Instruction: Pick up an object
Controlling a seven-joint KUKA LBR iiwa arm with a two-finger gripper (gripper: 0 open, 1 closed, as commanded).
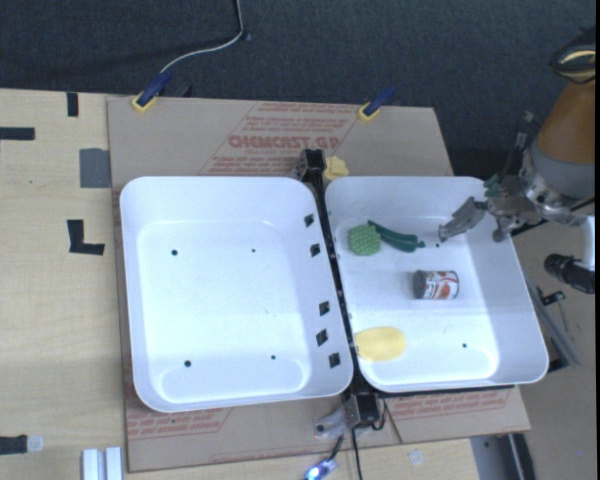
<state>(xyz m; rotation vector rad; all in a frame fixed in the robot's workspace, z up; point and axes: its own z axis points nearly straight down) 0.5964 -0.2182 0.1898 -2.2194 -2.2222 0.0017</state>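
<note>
Can [437, 285] on the right bin's [480, 368] floor, below the fingers [467, 218]; their spread indiscernible.

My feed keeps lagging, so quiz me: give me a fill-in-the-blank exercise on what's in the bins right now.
1. All three objects lie in the ____ bin.
2. The green brush lies nearest the bin's ____ wall.
3. The small can lies on its ____.
4. The object closest to the bin's near-left corner is the ____ one.

Missing words: right; far; side; yellow
</note>
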